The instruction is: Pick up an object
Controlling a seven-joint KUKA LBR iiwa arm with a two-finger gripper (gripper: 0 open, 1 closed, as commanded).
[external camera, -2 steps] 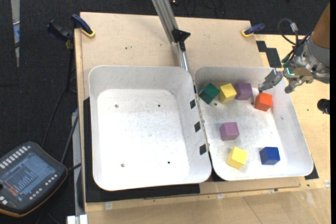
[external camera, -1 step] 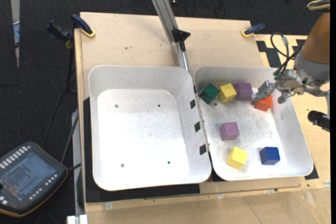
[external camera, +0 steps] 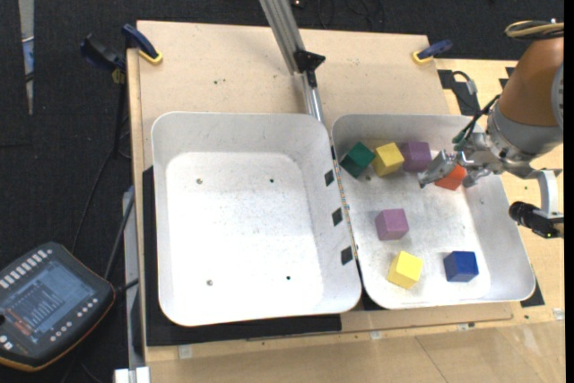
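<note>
A grey KUKA arm with an orange band [external camera: 536,85] reaches in from the right over the right-hand shallow white plastic bin [external camera: 502,278], its two-finger gripper [external camera: 441,175] low above the bin's upper right part. Whether the tool is open or closed cannot be told from this angle. A small orange-red block [external camera: 453,178] lies directly at the gripper's tip, touching or just beside it; the view does not show it clasped.

Six other blocks share the same bin. Along the far wall sit a dark green cube [external camera: 358,160], a yellow cube [external camera: 388,158] just beside it and a dull purple cube [external camera: 415,155] next along, the three nearly in a row. A second purple cube [external camera: 391,223] rests near the bin's middle. Toward the near wall lie a second yellow cube [external camera: 405,268] and, to its right, a dark blue cube [external camera: 460,265], the two a little apart.

The left-hand shallow white bin [external camera: 166,193] stands edge to edge with the first on a pale wooden bench top [external camera: 224,67]. Blue-and-yellow clamps [external camera: 142,43] grip the bench's far corners, and a slanted metal pole [external camera: 273,0] comes down to the gap between the bins. A handheld control pendant with a lit screen [external camera: 45,305] lies on the dark floor at lower left.
</note>
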